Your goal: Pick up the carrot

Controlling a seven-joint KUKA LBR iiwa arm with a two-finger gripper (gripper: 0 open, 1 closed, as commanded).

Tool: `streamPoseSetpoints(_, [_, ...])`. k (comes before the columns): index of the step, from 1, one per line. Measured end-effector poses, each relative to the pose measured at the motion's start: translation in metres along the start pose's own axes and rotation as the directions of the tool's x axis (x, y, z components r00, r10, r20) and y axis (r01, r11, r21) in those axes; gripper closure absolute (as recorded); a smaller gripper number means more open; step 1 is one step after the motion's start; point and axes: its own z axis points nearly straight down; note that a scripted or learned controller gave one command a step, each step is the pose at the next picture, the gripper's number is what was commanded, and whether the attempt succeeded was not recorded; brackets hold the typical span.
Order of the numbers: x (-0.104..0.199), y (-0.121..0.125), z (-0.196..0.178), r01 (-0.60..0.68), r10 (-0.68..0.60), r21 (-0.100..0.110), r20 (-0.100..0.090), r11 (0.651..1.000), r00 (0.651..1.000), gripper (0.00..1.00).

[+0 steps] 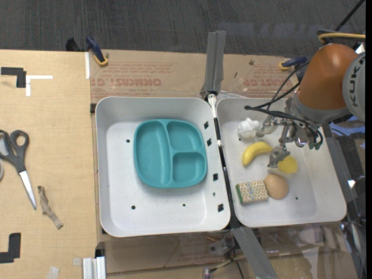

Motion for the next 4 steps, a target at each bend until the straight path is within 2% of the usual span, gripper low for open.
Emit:
streamPoseSetpoints(1, [0.092, 0.037, -0.001, 0.183, -0.183, 0.000, 0.000, 0.983, 0.983, 0.00])
streamPoseSetpoints(2, [0.119, 0.063, 0.000, 0.080, -0.080, 0.000, 0.001, 0.997, 0.997, 0.00])
streamPoseSetpoints(4, [0.112, 0.067, 0.000, 0.064, -0.064, 0.000, 0.000, 0.998, 0.998, 0.00])
